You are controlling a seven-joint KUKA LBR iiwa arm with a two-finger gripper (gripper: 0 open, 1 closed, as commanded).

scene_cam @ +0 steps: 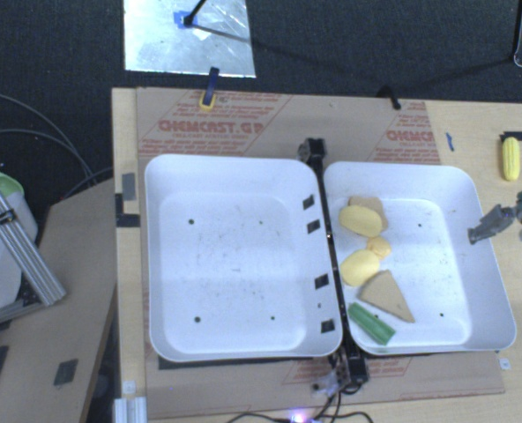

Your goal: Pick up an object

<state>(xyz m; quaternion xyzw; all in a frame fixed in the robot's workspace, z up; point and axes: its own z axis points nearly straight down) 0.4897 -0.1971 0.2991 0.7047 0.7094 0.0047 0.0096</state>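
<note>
grey metal gripper point(492, 226), slim fingers, dark wrist block behind

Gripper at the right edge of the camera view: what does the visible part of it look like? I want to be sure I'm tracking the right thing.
The gripper shows as a small grey metal piece with a dull sheen, narrow and angular, tapering towards the right bin. Behind it at the frame edge sits a darker, blockier part with a faint teal tint. It is too small and blurred to make out markings or cables.
</note>
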